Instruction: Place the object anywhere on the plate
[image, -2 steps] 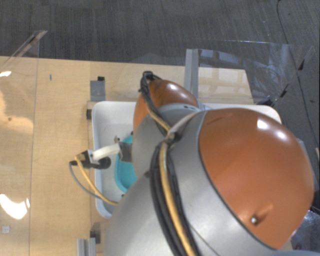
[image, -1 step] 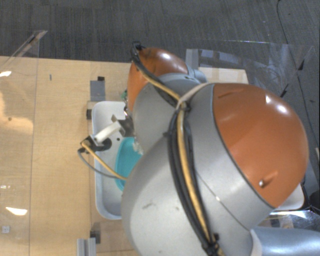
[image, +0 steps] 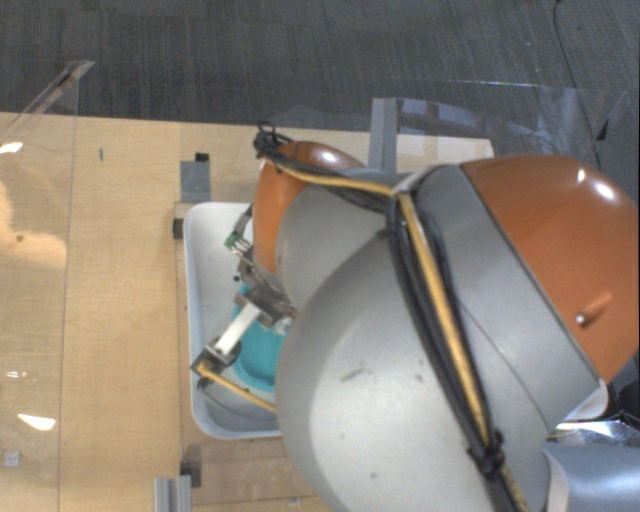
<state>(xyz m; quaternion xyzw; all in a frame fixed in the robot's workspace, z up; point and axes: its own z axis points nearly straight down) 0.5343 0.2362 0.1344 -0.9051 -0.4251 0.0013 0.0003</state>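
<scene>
Grey arm overhangs the white bin, pincer low over the teal plate, its grip state indeterminable.

Grey, orange-banded arm from the right, tool low at its left end.

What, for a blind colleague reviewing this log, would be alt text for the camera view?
A grey-and-orange arm looms large in the foreground, reaching down into a white bin on a wooden bench. Its end effector is over a teal object, possibly the plate, lying in that bin.
</scene>
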